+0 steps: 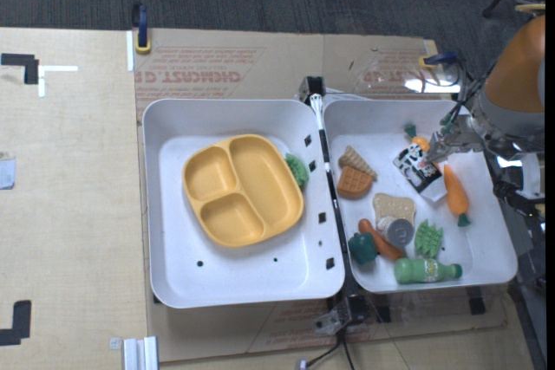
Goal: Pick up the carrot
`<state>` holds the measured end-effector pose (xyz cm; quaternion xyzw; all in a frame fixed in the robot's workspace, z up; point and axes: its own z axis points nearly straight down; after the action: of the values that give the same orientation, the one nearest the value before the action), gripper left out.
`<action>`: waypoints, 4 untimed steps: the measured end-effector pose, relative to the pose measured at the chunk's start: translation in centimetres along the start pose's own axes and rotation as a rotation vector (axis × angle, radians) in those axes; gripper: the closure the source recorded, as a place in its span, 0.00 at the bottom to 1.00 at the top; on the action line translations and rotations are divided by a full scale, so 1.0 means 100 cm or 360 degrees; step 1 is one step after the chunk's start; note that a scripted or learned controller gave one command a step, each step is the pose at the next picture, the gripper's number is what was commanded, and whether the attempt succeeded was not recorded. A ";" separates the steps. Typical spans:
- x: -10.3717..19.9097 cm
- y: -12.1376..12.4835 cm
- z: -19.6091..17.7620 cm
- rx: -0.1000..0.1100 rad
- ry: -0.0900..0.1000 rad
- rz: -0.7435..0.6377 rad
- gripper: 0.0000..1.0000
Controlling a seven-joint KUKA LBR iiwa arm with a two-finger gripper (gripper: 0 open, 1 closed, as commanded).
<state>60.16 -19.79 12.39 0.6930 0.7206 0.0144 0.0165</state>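
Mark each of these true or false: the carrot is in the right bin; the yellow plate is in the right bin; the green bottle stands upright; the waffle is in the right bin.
1. The carrot lies in the right bin. True.
2. The yellow plate is in the right bin. False: it sits in the left bin.
3. The green bottle stands upright. False: it lies on its side.
4. The waffle is in the right bin. True.

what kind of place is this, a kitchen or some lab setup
Most likely a robot lab test bench, not a kitchen: two white bins clamped on cardboard sheeting, toy food such as a carrot, and a robot arm reaching in.
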 end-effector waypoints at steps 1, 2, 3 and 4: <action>0.000 -0.001 0.001 0.0005 0.0002 0.0002 0.00; 0.002 0.029 0.017 0.0036 0.0000 0.0014 0.00; -0.020 0.025 0.015 0.0015 0.0013 -0.0053 0.00; -0.021 0.000 0.014 0.0000 0.0000 -0.0296 0.00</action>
<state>60.30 -21.89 10.99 0.6231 0.7819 0.0127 0.0177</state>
